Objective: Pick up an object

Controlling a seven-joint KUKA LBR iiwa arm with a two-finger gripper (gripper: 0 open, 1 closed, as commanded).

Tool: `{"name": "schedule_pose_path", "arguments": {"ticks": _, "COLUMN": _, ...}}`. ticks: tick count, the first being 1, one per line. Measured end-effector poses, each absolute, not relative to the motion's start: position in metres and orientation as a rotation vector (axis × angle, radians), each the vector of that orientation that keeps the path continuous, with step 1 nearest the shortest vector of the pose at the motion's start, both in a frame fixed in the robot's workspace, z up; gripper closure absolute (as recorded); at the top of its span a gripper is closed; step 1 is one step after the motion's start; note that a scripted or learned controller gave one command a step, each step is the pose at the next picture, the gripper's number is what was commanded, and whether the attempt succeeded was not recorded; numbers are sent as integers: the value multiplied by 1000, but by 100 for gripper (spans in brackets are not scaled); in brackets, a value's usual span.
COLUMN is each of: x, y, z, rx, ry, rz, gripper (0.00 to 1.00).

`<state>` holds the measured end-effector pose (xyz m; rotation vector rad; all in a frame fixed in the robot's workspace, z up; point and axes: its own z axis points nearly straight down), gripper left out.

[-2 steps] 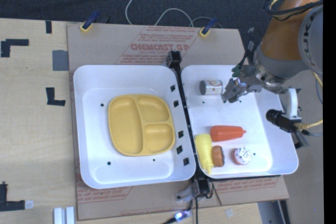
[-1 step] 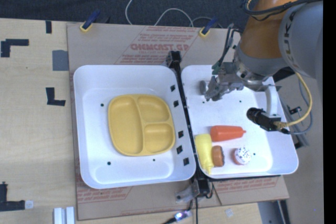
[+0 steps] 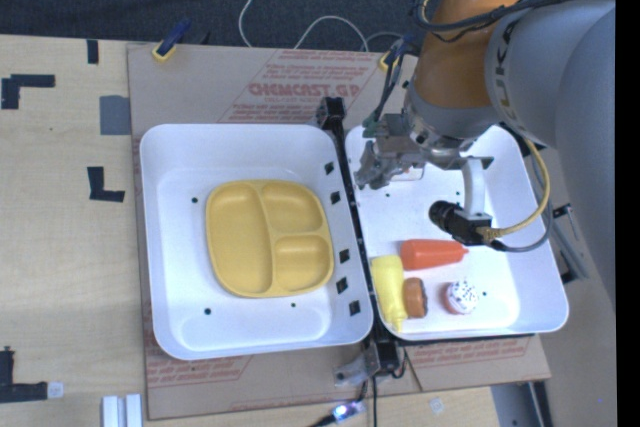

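In the right bin (image 3: 520, 310) an orange carrot (image 3: 433, 253) lies on its side near the middle. A yellow banana-like piece (image 3: 388, 288) rests against the bin's left wall, with a brown and orange hot dog (image 3: 414, 296) beside it. A small white cupcake with sprinkles (image 3: 461, 296) sits to their right. My gripper (image 3: 375, 169) hangs over the upper left part of the right bin, above and left of the carrot, with nothing visibly between its fingers.
The left bin (image 3: 175, 315) holds a yellow divided plate (image 3: 268, 237). A row of black clips (image 3: 342, 215) runs along the wall between the bins. A black cable end (image 3: 450, 218) hangs from the arm just above the carrot. Cardboard lies under both bins.
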<state>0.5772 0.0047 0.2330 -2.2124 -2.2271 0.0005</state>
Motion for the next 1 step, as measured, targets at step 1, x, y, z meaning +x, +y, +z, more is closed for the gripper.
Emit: {"name": "schedule_pose_path", "arguments": {"ticks": 1, "x": 569, "y": 68, "z": 226, "rx": -2210, "ry": -2228, "rz": 2, "gripper": 100}}
